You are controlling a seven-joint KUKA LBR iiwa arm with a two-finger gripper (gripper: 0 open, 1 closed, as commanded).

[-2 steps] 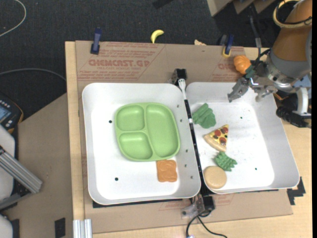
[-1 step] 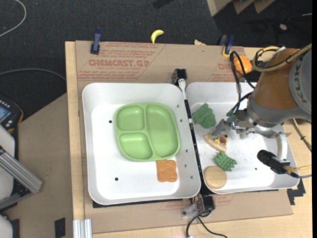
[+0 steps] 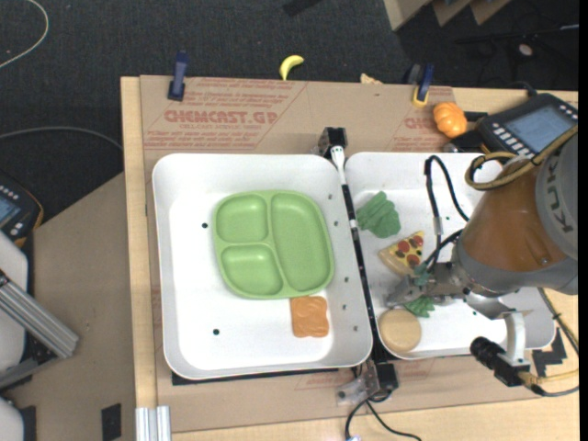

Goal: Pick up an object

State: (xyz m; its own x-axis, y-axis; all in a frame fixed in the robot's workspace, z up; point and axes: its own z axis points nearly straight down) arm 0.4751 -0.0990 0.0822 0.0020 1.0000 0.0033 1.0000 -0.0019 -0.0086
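My tool (image 3: pixel 411 292) is low in the right bin (image 3: pixel 441 168), reaching in from the right with my orange-banded wrist above it. Its tip sits over a small dark green item (image 3: pixel 421 304) near the bin's front; I cannot tell how it stands, nor if anything is caught in it. Just in front lies a round tan piece (image 3: pixel 400 331), touching or nearly touching the green item. A pizza slice (image 3: pixel 405 251) lies just behind my tool, and a leafy green toy (image 3: pixel 378 216) lies farther back. In the left bin (image 3: pixel 184 274) a green divided plate (image 3: pixel 273 243) rests in the middle, with an orange waffle-like piece (image 3: pixel 310 317) just at its front edge. On the surface (image 3: pixel 147 200) behind the bins sits a small orange fruit (image 3: pixel 449 118).
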